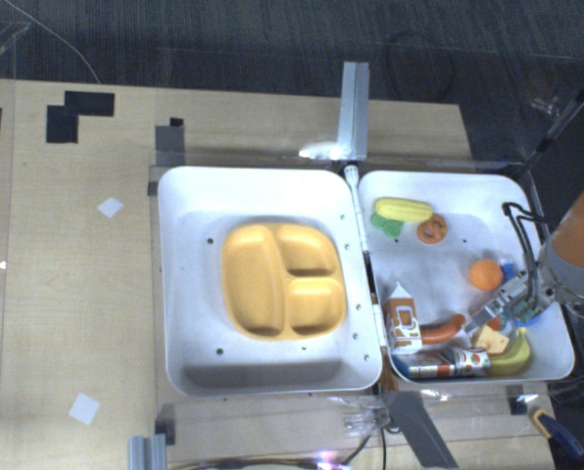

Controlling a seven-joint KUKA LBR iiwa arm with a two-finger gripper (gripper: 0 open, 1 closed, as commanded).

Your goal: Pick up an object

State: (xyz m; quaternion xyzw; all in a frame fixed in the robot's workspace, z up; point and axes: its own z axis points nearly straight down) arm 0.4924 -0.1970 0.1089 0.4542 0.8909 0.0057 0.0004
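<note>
Reaching in low over the right bin point(449, 186), hand point(505, 302) down among the clutter near the orange ball point(485, 274). Hard to tell how wide open, nothing plainly gripped. Approach step, by the look of it. Needing next a clean drop onto one item. Smooth round ball, glossy red sausage point(442, 329), curved banana point(511, 354); molded yellow tray point(282, 280) in left bin.

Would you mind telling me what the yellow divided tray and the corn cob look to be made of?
The yellow divided tray looks like moulded plastic with a smooth, semi-matte finish: uniform colour, rounded compartment edges, soft highlights. The corn cob seems to be plastic toy food, judging by its flat, even yellow and green end, though it is too small to be sure.
</note>
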